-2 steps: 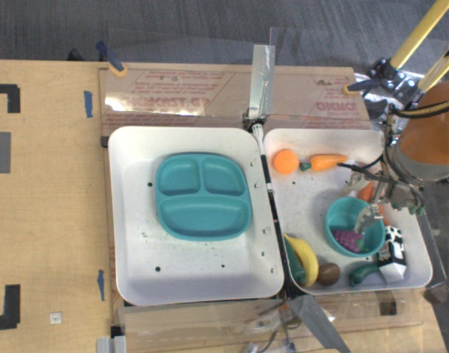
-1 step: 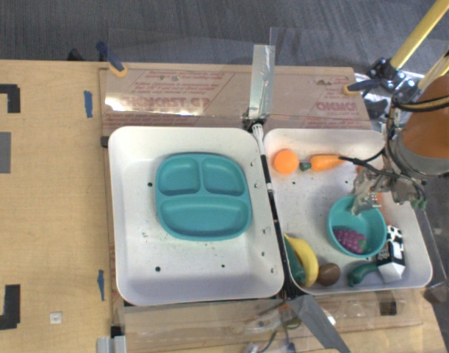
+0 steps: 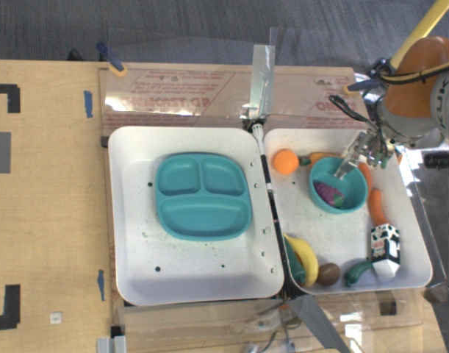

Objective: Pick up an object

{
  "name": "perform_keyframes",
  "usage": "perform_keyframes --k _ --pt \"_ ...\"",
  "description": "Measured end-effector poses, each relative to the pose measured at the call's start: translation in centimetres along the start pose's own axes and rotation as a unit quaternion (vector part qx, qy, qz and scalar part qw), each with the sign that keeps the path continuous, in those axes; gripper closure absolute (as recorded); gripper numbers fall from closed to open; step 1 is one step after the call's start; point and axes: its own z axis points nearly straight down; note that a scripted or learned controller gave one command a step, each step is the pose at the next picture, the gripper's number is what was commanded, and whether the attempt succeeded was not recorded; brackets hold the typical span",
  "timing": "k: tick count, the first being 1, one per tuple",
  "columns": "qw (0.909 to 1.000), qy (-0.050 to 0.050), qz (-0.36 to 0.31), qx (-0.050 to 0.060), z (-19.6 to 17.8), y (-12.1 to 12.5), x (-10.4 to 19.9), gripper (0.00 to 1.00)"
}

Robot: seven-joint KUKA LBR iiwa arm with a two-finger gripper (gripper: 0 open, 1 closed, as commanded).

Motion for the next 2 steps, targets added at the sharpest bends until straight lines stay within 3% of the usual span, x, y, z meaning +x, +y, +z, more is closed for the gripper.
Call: perform_keyframes --k 1,2 --pt "0.9975 -0.003 -0.071 -0.003 -0.16 -2.19 9.22 1.00" --pt "0.9975 -0.005 -0.071 -0.003 0.11 -2.22 9.19 0.00"
